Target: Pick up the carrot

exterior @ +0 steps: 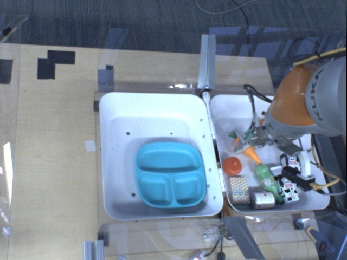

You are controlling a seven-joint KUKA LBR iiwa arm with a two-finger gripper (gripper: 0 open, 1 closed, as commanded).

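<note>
You have a blue divided plate (171, 173) in the left bin (116, 110). The right bin (230, 110) holds a red round item (232, 166), green item (264, 173), cracker-like block (238, 186).

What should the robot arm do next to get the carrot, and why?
Probably lower a little onto the carrot. The end effector sits right above its top end in the right bin, and the carrot lies on the bin floor, with a tomato beside it.

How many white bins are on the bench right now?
2. The left bin holds the blue divided tray; the right bin holds the carrot and other small items, with the arm over part of it.
</note>
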